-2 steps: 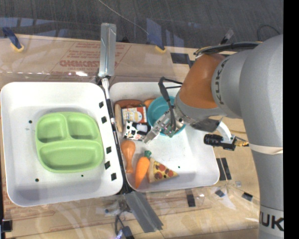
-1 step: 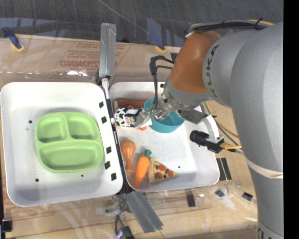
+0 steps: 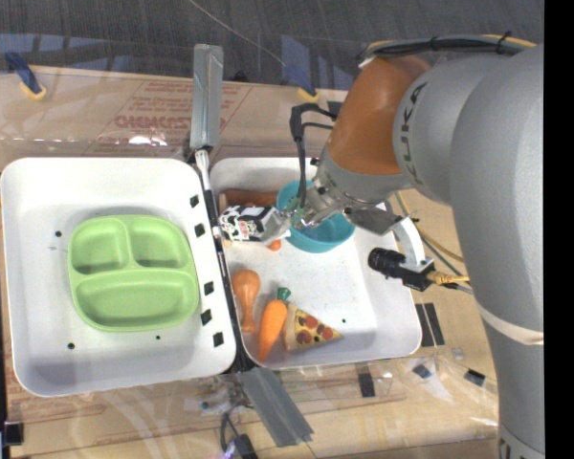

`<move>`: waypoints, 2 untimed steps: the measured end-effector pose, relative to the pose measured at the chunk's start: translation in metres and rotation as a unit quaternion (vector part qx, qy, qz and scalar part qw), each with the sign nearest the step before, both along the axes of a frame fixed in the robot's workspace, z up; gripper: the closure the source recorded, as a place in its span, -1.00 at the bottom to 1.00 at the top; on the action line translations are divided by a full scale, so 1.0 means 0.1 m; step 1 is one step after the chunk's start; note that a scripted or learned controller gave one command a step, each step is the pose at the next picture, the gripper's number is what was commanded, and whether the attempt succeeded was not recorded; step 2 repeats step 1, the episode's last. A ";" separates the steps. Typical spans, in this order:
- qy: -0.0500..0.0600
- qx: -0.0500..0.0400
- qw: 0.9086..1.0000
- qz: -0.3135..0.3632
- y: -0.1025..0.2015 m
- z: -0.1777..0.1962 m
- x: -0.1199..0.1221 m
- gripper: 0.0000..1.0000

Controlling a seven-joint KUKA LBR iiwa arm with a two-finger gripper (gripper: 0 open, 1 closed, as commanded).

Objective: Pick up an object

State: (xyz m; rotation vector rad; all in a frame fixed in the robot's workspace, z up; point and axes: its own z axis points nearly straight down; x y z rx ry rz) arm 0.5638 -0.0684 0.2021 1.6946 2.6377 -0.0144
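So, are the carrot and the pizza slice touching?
Touching. The camera view shows the carrot lying against the pizza slice's left edge, no bin floor visible between them.

We see a robotics lab bench: an industrial arm (image 3: 459,132) reaches over two white bins (image 3: 38,285) taped onto clear plastic sheeting (image 3: 96,113) and cardboard, cables (image 3: 440,275) trail at the right, and toy food (image 3: 311,330) lies in the right bin.

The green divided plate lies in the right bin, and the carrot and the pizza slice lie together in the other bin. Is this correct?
Not quite. The camera view shows the green divided plate in the left bin, not the right one. The carrot and the pizza slice do lie together in the other bin, the right bin.
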 end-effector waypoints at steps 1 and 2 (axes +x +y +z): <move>-0.007 0.003 0.988 -0.156 0.58 -0.04 0.45 1.00; -0.007 0.003 0.988 -0.156 0.58 -0.04 0.45 1.00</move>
